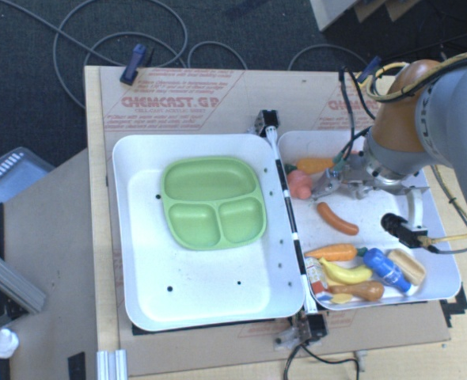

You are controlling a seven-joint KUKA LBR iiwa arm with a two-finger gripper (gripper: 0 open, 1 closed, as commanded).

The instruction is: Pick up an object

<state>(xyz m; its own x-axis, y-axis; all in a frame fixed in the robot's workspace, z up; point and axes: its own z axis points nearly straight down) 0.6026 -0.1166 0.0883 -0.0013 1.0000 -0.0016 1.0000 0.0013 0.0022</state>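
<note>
While the arm reaches in over the right bin, its pincer hangs low near the upper left part of that bin, and I cannot tell from this view how it stands, because the wrist covers it. Nothing is visibly lifted, so I judge the task as not yet done: the approach seems made, but the grasp and the raising are left.

Just beside the pincer, toward the divider, lies a pink round toy, which looks like the nearest candidate. Just beyond the pincer, toward the far wall, is an orange piece. Below the pincer, a little apart, lies a red sausage. Further down from it, well apart, a group is crowded together: a carrot, a banana, a blue bottle, a hot dog bun and a brown piece.

Far to the other side of the divider from the pincer, the left bin bears a green divided plate, which is untouched.
</note>
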